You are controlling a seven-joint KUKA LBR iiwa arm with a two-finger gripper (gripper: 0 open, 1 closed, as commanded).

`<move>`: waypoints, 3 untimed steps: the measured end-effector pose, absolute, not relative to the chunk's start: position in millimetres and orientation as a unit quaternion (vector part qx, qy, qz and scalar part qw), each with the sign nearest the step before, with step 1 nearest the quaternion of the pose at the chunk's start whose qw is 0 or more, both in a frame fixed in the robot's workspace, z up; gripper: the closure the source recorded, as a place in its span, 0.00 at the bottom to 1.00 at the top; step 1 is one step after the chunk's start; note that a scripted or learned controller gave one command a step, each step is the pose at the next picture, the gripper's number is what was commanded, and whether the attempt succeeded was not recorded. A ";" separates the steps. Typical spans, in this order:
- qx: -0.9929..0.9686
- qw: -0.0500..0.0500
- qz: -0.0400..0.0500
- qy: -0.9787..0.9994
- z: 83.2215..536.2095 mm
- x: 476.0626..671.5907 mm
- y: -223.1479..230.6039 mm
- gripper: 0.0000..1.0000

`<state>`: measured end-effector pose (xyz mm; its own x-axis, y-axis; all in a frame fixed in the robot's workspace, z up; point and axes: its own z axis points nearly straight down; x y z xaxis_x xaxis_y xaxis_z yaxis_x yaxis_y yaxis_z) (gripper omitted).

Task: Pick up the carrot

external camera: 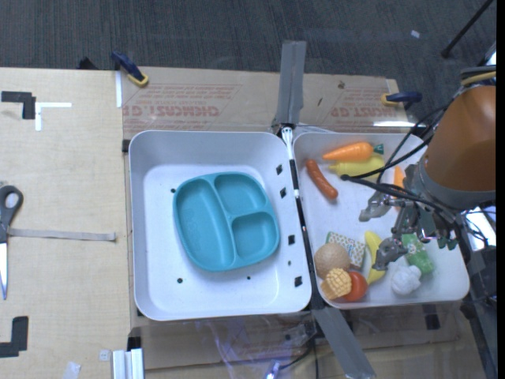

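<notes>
Gripper (387, 231) hangs low in the right bin (347, 144), fingers spread w/ nothing between them, one tip up near the bin's middle, the other down by the toy food. Just under it: a banana (372, 247), a green piece (420, 260) and a white lump (405, 280). Left of those, a checkered item (346, 245), a brown ball (331, 257), corn (337, 283) and a tomato (357, 288). Carrot (349, 151) lies at the far end of the bin, well apart from the gripper, atop a yellow piece (359, 166). Sausage (321, 179) sits just left. Left bin (146, 212) holds a blue tray (227, 220).
</notes>
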<state>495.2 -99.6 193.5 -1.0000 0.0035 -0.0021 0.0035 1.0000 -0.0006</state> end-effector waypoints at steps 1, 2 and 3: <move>-0.023 0.002 -0.001 1.000 137.5 553.3 -146.3 0.00; -0.040 0.003 -0.001 0.999 92.9 589.4 -199.6 0.00; -0.042 0.005 -0.002 0.999 103.6 591.4 -199.0 1.00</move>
<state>591.4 -199.0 103.6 -0.9965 -0.0831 -0.0107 -0.0831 0.9965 -0.0036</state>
